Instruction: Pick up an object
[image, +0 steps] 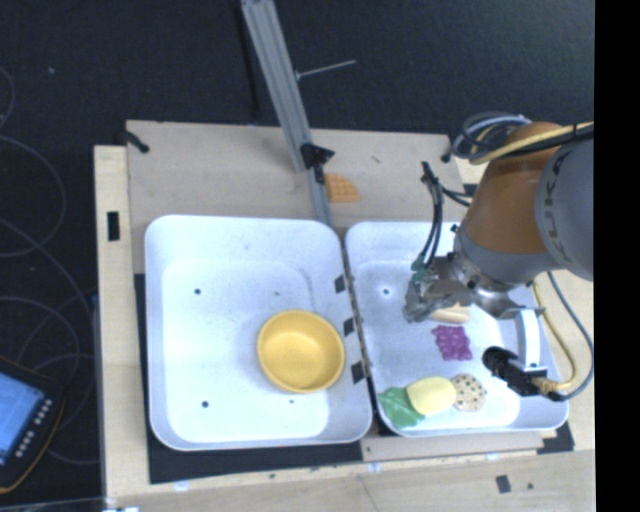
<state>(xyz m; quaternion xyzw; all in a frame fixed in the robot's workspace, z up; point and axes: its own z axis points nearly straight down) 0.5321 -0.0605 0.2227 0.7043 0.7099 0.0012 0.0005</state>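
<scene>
My gripper (425, 300) hangs low over the right bin (385, 260), just left of a pale beige piece (452, 315) that lies by its fingers. Below that piece sits a purple grape bunch (453, 343). Along the bin's front edge lie a yellow lemon-like object (431, 394), a green leaf-shaped item (397, 405) and a speckled round cookie (467, 392). A yellow bowl (299, 351) rests in the left bin (200, 260). The arm's grey body and orange band cover the right bin's far right corner.
A black cable connector (505, 367) lies over the right bin's right side. A slanted metal rail (290, 110) runs from the top down to the seam between the bins. A small orange piece (340, 189) lies on the bench behind the bins.
</scene>
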